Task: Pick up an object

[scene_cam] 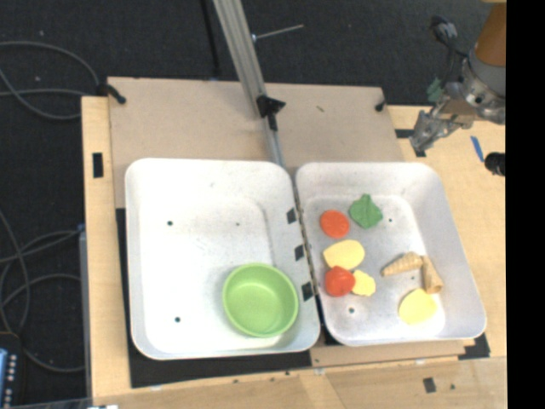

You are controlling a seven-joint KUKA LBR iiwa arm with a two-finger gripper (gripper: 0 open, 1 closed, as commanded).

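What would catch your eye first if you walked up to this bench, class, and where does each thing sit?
The lime-green bowl stands out first, sitting in the near right corner of the left bin. Next comes the cluster of small toy foods in the right bin: an orange piece, a green leafy piece and a red piece. The tool hangs beyond that bin's far right corner.

Place: you're looking at a robotics lab bench, not a home.
Bench: plain wooden board carrying two white bins.
Rig: aluminium mast clamped at the board's back edge.
Floor: dark carpet with loose cables trailing round your bench.
Props: toy plastic foods, test pieces.
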